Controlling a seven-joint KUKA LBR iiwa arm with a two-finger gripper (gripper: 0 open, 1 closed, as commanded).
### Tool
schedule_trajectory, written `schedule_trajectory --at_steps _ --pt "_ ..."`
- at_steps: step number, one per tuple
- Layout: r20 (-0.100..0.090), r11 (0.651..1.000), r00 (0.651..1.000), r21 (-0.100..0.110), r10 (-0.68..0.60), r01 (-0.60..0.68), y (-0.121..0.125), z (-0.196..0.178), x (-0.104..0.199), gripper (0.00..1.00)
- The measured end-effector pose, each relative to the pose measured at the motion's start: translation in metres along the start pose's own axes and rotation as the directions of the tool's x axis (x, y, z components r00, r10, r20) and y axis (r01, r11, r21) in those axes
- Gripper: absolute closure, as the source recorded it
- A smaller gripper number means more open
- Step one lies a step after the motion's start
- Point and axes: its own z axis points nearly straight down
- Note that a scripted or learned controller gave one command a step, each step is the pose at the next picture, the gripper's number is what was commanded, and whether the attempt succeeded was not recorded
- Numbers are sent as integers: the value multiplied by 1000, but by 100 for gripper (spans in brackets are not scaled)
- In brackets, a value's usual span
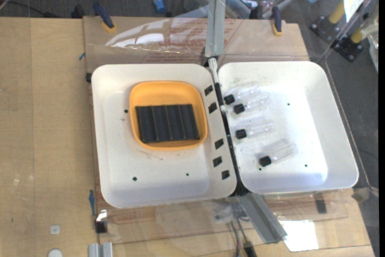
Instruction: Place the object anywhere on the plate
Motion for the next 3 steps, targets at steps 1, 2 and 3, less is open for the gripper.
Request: schedule_trajectory --at_steps 1,2,3 --pt "1 950 950 -1 -312 312 0 0 0 100" --pt "2 783 783 -2 -622 622 0 1 0 100" --pt "5 573 573 -3 -819 820 4 1 -9 100"
